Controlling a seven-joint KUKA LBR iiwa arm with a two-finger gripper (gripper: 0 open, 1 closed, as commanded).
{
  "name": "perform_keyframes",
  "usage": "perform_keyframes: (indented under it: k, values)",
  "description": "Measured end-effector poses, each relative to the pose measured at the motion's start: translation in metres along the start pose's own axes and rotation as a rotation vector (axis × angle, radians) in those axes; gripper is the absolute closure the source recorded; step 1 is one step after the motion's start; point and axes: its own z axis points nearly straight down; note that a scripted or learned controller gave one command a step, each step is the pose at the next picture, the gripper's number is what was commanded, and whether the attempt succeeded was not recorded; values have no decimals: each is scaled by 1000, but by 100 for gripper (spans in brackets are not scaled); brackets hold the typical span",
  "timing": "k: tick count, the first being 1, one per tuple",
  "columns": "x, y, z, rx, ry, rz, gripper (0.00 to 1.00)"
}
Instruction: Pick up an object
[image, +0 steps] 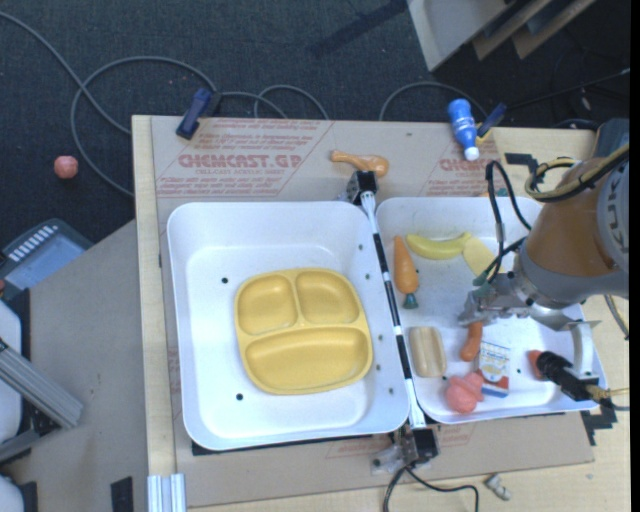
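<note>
Target, by judgement: small orange sausage-shaped toy piece (471, 341), lying on the floor of the right shallow white bin (445, 305), right of frame centre and just below the grey arm's gripper (482, 306). Gripper low over the bin, close above that piece's upper end. Spread or pressed together: cannot tell, tip blurred against the white floor. No sign of anything clamped.

For a clean pick: descend straight, centre across the piece's narrow width, and keep clear of the small white carton with blue and red print (494, 362) just beside it on the right and the pale tan bread-like block (428, 352) to the left.

Further out: pink rounded lump (462, 393) below, orange toy carrot (404, 266) and yellow toy banana (436, 245) above. Left of frame: yellow divided plastic plate (300, 330) in the left white bin (200, 300).

Bin floor beneath the wrist hidden.
</note>
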Motion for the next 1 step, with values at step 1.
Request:
perform_keyframes:
  k: [1]
  values:
    - [76,63,-91,0,1,-2,100]
